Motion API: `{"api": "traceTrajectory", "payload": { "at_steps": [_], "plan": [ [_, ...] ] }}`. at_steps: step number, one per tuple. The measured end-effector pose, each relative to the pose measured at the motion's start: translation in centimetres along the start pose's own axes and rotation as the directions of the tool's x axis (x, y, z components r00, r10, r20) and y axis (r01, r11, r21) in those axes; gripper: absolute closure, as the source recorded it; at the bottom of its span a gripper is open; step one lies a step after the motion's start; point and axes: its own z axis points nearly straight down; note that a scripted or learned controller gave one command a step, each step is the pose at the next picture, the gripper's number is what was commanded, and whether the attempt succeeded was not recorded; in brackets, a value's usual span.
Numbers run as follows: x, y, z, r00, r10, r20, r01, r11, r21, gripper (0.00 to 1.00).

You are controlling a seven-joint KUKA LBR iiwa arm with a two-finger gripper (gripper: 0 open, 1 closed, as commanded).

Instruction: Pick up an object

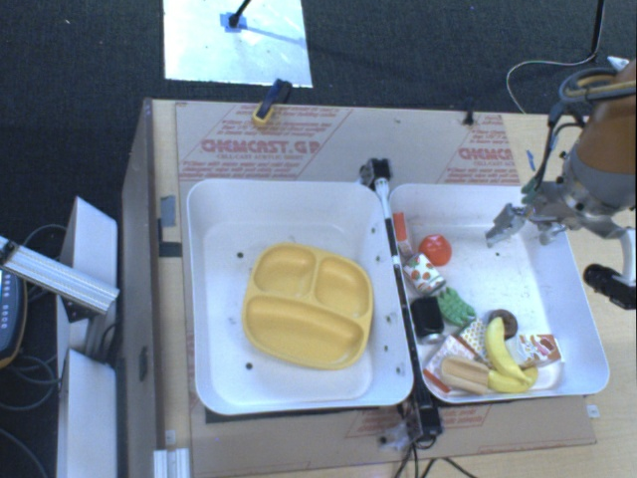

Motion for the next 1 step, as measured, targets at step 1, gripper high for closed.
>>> {"api": "traceTrajectory", "payload": {
  "at_steps": [1],
  "plan": [
    [5.73, -0.63, 4.53, 1.0, -0.001, -0.001, 0.001, 1.0, 0.001, 0.0]
  ]
}}
